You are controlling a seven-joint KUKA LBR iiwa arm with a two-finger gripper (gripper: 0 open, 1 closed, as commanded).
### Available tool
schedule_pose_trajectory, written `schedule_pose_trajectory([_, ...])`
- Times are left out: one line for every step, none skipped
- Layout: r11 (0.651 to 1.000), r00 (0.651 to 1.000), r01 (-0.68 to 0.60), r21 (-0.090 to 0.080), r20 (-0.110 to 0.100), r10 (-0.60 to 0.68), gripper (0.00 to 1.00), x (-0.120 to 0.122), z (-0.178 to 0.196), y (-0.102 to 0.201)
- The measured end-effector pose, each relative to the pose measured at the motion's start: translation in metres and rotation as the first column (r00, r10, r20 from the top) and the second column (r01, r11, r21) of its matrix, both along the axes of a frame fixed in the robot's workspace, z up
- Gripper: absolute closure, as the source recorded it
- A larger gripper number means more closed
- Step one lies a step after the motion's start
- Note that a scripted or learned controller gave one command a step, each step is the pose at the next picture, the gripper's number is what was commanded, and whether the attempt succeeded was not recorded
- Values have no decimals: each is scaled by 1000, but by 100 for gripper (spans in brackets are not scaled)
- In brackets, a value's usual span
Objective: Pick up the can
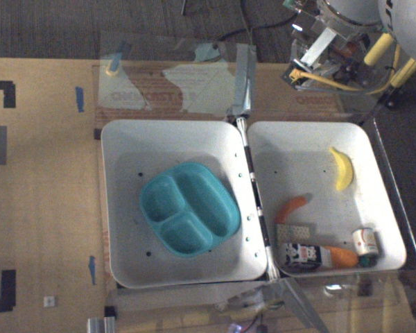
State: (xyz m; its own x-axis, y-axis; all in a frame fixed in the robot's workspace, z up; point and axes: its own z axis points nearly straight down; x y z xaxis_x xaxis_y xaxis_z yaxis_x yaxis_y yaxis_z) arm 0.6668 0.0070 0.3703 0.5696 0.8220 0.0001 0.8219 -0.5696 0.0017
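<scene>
The can (365, 241) is small, white with a red band, and lies in the near right corner of the right bin (380, 164). It touches an orange carrot-like piece (343, 257) on its left. My gripper (317, 55) hangs beyond the right bin's far edge, above the bench and well away from the can. Cables and yellow tubing crowd around the gripper.
A yellow banana (342, 167) lies at the right bin's far right, and an orange curved piece (291, 208) sits by its left wall. A black-and-white carton (301, 254) lies along the near wall. The left bin (125, 151) holds a teal divided plate (189, 208).
</scene>
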Motion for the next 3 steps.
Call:
schedule_pose_trajectory([980, 980, 198, 1, 0, -198, 100, 0, 18, 20])
schedule_pose_trajectory([932, 932, 361, 3, 0, -361, 100, -12, 39, 103])
schedule_pose_trajectory([865, 865, 501, 2, -3, -501, 100, -33, -11, 117])
